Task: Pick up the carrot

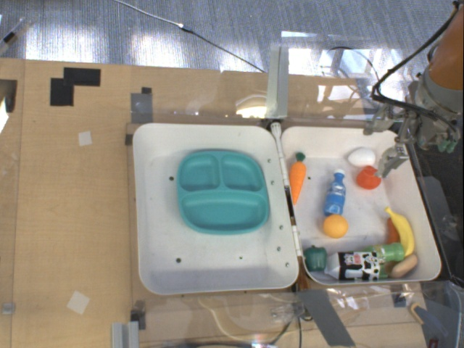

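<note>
One carrot [297, 180], 1 blue bottle [334, 193], 1 banana [402, 230] in rt bin [428, 216]; pincer [391, 159] state unclear.

You have two bins side by side: the left bin [152, 267] holds a divided tray [221, 191]. In the right bin [428, 216], the carrot [297, 178] lies along the left wall, a small bottle [335, 193] right of it. A banana [403, 230] sits by the right wall, a carton [355, 264] at the near edge.

Carrot [297, 178] lies against bin wall [284, 183] at its 9 o'clock; blue bottle [334, 193] near at 3 o'clock; open floor between.
</note>
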